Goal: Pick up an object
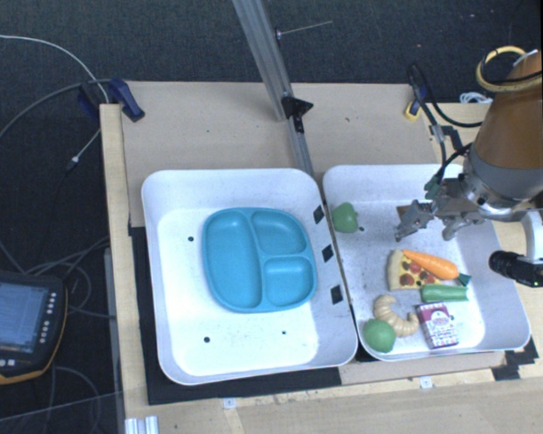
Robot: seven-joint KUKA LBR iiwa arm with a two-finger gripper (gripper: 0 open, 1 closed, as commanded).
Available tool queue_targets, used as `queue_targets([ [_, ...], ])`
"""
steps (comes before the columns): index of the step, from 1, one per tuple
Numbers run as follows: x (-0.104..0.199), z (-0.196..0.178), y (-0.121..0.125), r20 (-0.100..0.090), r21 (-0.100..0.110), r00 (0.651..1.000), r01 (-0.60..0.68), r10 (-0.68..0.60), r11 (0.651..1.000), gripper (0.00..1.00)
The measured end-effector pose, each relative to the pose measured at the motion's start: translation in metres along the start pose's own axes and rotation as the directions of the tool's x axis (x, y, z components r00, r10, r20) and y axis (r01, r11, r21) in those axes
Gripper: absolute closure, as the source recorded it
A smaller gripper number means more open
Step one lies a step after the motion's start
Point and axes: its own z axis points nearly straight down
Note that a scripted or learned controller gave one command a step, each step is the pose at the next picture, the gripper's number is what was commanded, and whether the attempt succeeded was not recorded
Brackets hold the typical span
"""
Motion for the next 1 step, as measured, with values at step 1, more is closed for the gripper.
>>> queue_targets([
  [1,0.0015,0.0427,-0.0027,0.000,-0.001,1.000,-0.001,0.001,1.000,0.00],
])
